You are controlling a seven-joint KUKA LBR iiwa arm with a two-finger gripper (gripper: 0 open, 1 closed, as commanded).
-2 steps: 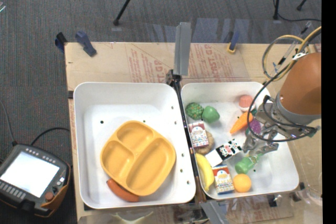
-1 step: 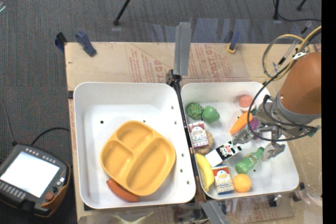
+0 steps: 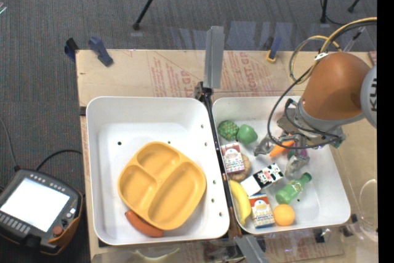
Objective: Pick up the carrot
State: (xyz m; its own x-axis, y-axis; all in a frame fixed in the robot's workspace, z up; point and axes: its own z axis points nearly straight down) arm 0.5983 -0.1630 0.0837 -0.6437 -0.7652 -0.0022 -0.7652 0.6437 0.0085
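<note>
The carrot [image 3: 280, 148], small and orange, is in the right bin [image 3: 329, 203], near its middle, partly covered by the wrist above it. My gripper [image 3: 281, 156] hangs over that spot with the arm's orange band just above it. One grey finger [image 3: 265, 148] stands left of the carrot and the other finger [image 3: 298, 162] to its right. The fingers are spread wide, so the gripper is open with the carrot in the gap between them.
Around the carrot are a green bumpy ball [image 3: 228, 130], a green fruit [image 3: 247, 133], small cartons [image 3: 231, 157], a black-and-white carton [image 3: 265, 177], a banana [image 3: 240, 200], a green bottle [image 3: 292, 189] and an orange [image 3: 284, 214]. A yellow divided plate [image 3: 161, 185] fills the left bin [image 3: 104, 132].
</note>
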